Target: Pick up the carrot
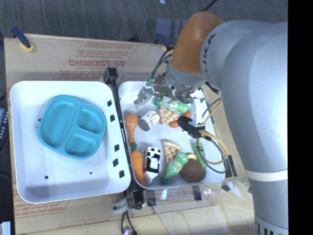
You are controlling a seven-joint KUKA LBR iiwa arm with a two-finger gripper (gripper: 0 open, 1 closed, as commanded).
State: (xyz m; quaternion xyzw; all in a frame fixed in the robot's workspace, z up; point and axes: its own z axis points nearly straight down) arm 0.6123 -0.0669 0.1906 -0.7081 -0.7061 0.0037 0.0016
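Two orange carrots lie along the left wall of the right bin (pixel 210 180). One carrot (pixel 130 126) sits mid-way along the wall, and the other carrot (pixel 138 167) lies closer to the front corner. My gripper (pixel 144 95) hangs over the bin's back left area, above and slightly right of the upper carrot and apart from it. No object shows in its grasp. The grey arm with the orange band covers the bin's back right part.
The right bin also holds a small can (pixel 148 120), two pizza slices (pixel 170 115) (pixel 170 151), a green bottle (pixel 174 165), a brown round item (pixel 192 172) and a black-and-white carton (pixel 152 160). A blue divided plate (pixel 73 126) lies in the left bin (pixel 29 180).
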